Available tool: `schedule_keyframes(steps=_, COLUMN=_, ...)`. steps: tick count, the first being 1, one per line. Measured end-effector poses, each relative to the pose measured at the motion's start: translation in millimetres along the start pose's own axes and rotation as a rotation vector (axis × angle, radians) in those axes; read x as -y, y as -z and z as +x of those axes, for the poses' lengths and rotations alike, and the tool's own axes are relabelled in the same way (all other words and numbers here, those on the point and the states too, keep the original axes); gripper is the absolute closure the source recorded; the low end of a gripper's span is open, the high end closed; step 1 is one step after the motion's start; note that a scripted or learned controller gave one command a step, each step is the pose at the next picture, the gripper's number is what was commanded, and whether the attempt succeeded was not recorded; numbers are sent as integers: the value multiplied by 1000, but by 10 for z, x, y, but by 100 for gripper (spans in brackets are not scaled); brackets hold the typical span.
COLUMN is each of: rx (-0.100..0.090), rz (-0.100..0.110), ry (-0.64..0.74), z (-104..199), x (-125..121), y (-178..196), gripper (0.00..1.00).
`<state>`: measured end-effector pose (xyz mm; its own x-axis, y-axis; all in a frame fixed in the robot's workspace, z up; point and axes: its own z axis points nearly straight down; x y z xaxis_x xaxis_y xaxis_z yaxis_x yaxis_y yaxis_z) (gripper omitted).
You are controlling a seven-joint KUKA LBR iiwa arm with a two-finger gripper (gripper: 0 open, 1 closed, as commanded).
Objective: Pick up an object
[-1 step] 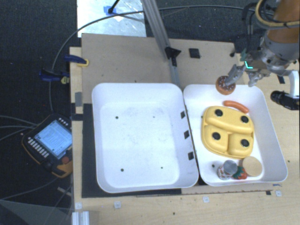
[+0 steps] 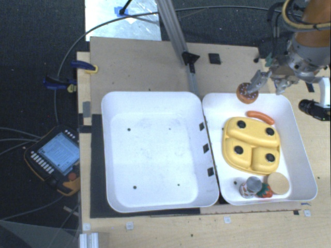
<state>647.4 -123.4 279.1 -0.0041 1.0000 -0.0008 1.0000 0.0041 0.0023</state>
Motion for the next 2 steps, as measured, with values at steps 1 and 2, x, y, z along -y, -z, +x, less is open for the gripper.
schedule_keyframes(steps=1, rx=0, rz=3, ry=2, z=14, x=-103, y=-521, gripper=0)
schedule_keyframes(steps=2, rx=-1, rz=4, ry=-2, z=32, x=-3, y=-1017, gripper=0)
